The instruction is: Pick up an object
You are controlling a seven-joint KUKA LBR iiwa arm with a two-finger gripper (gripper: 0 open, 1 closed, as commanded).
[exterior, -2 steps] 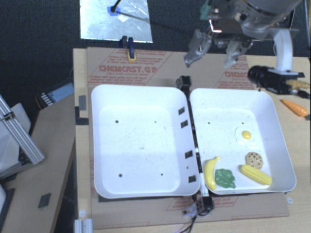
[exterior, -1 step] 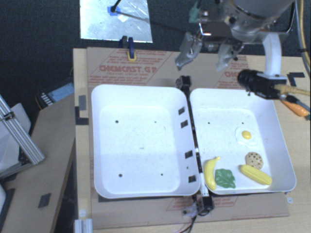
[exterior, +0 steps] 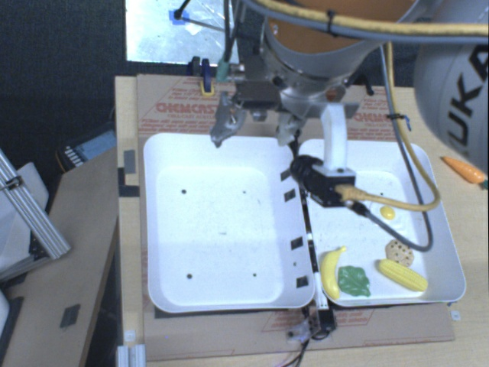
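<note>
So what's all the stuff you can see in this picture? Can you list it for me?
bins: two, white, side by side on the bench
banana: one, yellow, right bin, near corner by the divider
leafy toy: one, green, touching the banana's right side
corn cob: one, yellow, right bin, near edge
cookie: one, tan with dark spots, just above the corn cob
small round piece: one, yellow, middle of the right bin
carrot-like piece: one, orange, outside the right bin
arm: one, grey and orange, above the bins
hand: one, grey, fingers apart, nothing between them, over the left bin's far edge
</note>
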